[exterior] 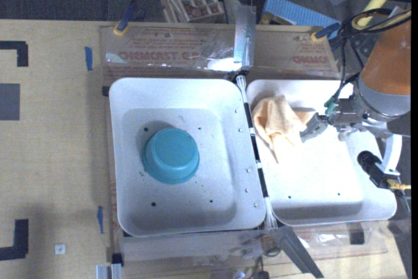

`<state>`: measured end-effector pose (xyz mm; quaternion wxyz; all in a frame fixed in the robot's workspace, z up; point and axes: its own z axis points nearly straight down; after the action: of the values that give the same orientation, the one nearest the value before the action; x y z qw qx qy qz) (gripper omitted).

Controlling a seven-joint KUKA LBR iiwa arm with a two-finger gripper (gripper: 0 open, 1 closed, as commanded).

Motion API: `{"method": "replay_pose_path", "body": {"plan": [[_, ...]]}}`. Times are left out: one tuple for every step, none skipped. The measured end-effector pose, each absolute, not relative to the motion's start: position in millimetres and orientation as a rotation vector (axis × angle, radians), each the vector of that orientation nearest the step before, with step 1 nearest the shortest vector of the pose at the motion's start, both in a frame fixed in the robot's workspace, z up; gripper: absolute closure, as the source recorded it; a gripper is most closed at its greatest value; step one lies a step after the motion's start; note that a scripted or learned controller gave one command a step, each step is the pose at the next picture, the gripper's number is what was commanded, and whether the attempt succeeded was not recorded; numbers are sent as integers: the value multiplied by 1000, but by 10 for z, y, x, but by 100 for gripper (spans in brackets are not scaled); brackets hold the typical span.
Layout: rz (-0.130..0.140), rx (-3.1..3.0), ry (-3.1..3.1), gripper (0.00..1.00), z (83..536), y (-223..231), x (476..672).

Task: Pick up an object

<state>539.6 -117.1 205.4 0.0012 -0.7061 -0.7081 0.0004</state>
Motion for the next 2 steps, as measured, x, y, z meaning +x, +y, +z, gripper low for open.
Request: {"method": "replay_pose_path", "body": {"plan": [[-2,-2135,-2308,0,1955,-737,6134],[-2,-2174,-2275,0,1246,-1590,6494]]}}
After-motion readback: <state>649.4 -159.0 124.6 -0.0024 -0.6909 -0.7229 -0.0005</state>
